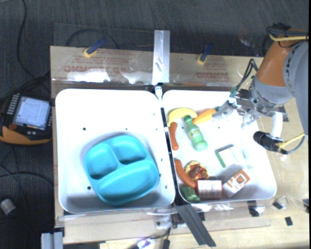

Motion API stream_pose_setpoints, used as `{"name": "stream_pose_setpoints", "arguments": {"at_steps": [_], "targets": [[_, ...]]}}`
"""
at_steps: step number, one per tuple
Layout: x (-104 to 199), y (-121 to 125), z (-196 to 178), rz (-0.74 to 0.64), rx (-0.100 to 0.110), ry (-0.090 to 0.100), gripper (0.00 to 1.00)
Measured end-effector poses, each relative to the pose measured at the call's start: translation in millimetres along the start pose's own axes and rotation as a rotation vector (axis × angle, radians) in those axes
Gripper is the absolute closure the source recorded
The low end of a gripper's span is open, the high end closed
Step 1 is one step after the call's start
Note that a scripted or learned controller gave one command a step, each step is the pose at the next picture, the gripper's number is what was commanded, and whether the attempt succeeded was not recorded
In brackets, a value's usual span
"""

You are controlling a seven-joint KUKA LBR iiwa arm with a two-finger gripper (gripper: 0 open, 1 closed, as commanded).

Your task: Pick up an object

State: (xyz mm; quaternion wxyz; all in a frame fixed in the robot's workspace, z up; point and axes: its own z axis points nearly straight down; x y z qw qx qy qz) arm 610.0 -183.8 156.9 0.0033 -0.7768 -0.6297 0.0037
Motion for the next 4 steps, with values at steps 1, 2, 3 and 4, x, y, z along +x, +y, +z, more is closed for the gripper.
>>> {"name": "stream_pose_setpoints", "arguments": {"at_steps": [1,2,3,4], "targets": [[39,33,69,-0.085,-0.019,-0.002,0.0],[37,30,63,-0.084,-0.002,-0.006,1.0],[35,35,68,0.011,0.009,0.004,1.0],[-19,44,-41,0.053,-0.002,-0.003,1.0]]}}
